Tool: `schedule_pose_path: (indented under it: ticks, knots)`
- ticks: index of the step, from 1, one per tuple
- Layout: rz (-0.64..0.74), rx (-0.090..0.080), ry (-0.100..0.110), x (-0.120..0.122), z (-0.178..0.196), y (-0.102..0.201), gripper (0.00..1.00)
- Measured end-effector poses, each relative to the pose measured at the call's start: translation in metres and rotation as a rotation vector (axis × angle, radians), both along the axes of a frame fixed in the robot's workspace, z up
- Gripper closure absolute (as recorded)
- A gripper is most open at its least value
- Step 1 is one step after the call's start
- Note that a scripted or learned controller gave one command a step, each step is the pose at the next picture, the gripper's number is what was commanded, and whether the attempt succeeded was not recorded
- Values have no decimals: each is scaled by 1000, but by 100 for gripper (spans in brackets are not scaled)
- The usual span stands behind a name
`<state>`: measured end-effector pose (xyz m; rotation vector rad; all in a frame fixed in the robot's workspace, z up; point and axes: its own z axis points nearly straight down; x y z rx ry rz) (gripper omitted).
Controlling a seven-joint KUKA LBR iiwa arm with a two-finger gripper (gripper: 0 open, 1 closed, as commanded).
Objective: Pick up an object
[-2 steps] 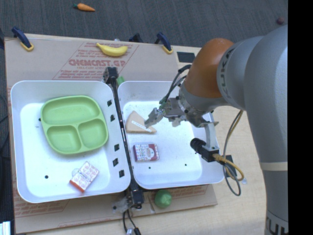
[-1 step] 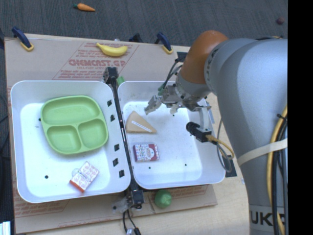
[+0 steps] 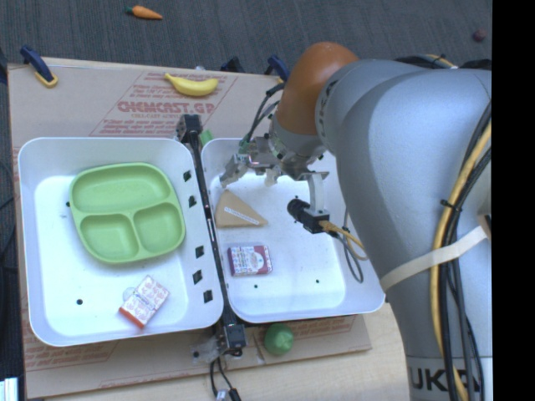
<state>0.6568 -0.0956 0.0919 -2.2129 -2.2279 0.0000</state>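
Nearest edge of the table [image 3: 384,332]: a green ball-like object [image 3: 279,339] sits on the cardboard sheet [image 3: 84,90] just outside the near rim of the right bin [image 3: 334,303], close to the clamp and wiring where the two bins meet.

Left bin [image 3: 33,224]: a small orange-and-white packet [image 3: 143,300] lies tilted in the near part. Beyond it a light green divided tray [image 3: 126,211] lies flat, three compartments, taking up the far half of the bin floor.

Right bin: a small red-and-white box [image 3: 250,260] lies flat on the near-left floor, near the divider between the bins. Just beyond it a tan wedge-shaped block [image 3: 236,211] lies flat, point toward the far side, also near the divider. Box and wedge are apart, not touching.

Arm: grey body enters from the right, with the orange band [image 3: 319,78] above the wrist. The gripper [image 3: 251,170] is low over the far-left part of the right bin, just beyond the wedge's tip. Its fingers look spread, one reaching left toward the divider; nothing is visible between them. Contact with the wedge cannot be told from this angle. A black fitting with yellow cable [image 3: 308,215] hangs beside the wrist over the bin's middle.

Far side: a yellow banana [image 3: 192,83] lies on the printed cardboard beyond the bins. Blue clamps [image 3: 38,63] grip the cardboard's far edge. On the dark floor beyond, a small orange carrot [image 3: 145,12].
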Motion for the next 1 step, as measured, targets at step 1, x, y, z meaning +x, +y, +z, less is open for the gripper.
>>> schedule_pose_path:
  ticks: [1]
  knots:
    - [3,0,0,0,11,0,100]
